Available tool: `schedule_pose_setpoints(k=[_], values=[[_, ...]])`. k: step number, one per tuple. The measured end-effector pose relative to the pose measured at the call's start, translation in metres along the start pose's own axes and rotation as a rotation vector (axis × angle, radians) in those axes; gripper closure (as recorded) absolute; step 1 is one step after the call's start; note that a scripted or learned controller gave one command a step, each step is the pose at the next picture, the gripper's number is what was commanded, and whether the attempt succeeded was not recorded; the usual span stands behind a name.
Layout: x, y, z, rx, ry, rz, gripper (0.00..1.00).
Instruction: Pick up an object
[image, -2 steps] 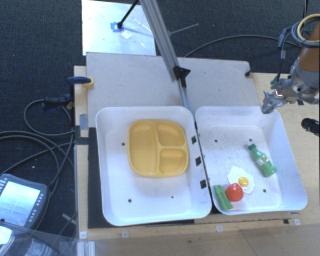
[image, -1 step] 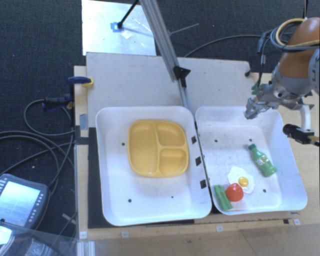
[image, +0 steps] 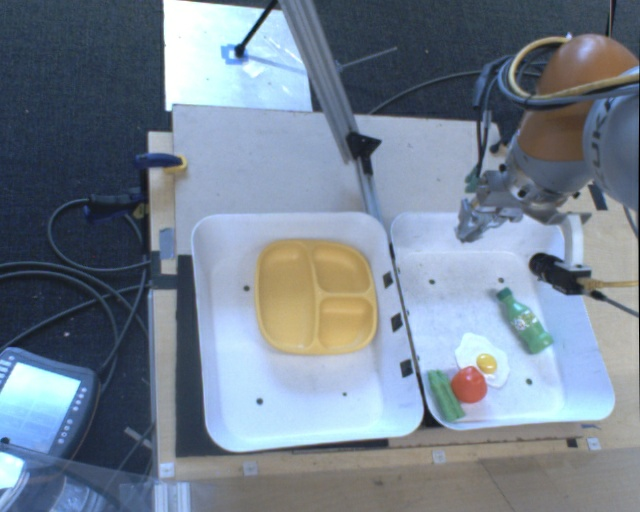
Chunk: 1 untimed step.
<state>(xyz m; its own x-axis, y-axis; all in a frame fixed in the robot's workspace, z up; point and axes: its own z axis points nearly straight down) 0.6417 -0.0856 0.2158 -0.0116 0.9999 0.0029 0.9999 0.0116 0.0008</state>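
On the far left, outside the counter (image: 260, 160), a tangle of black cables (image: 70, 270) lies on the dark floor, and a grey control tablet (image: 35, 405) sits in the lower left corner. A blue and yellow clamp (image: 160, 161) grips the left edge of the counter.

The left bin (image: 215, 400) holds one thing: a yellow divided plate (image: 316, 296) with three compartments, lying flat near the middle of the bin, a little toward the far side. A thin grey pole (image: 330, 85) crosses the picture at a slant from the top and ends near the place where the two bins meet.

The right bin (image: 575, 395) holds the small toys. In its near left corner a green bean pod (image: 443, 394) lies just beside a red tomato (image: 469, 384), and they seem to touch. A fried egg (image: 484, 361) lies just behind the tomato, touching it. More to the right, a green bottle (image: 524, 321) lies on its side, apart from the egg.

The hand (image: 472, 228) hangs over the far left part of the right bin, well apart from all four toys. Nothing is between its fingers, but I cannot tell if they are spread or pressed together. The grey arm with the orange band (image: 580, 95) reaches in from the upper right.
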Motion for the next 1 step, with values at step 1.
schedule_pose_setpoints(k=[1], values=[[0.0457, -0.0088, 0.0011, 0.001, 0.0, 0.001, 1.0]])
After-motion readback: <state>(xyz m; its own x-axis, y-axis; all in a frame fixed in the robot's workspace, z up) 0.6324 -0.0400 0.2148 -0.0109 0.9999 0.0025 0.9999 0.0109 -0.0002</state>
